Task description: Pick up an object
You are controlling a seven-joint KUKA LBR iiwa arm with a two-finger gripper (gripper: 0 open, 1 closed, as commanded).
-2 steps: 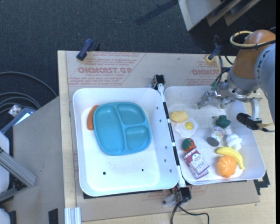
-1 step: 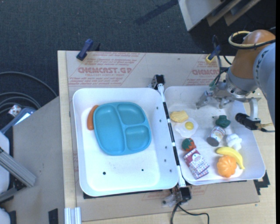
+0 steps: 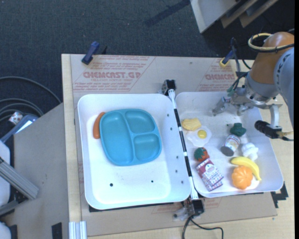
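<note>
Gleaming smooth curved yellow banana (image 3: 246, 165)

The bench top (image 3: 140, 70) is a pale board covered in protective film printed with red lettering. Dark blue-grey carpet (image 3: 70, 23) surrounds the bench on its far and left sides. Left of the bench, black cables (image 3: 23, 100) loop across the carpet. Beyond the bench's far right corner stands a piece of pale furniture (image 3: 224, 11). Light is even and soft.
</note>
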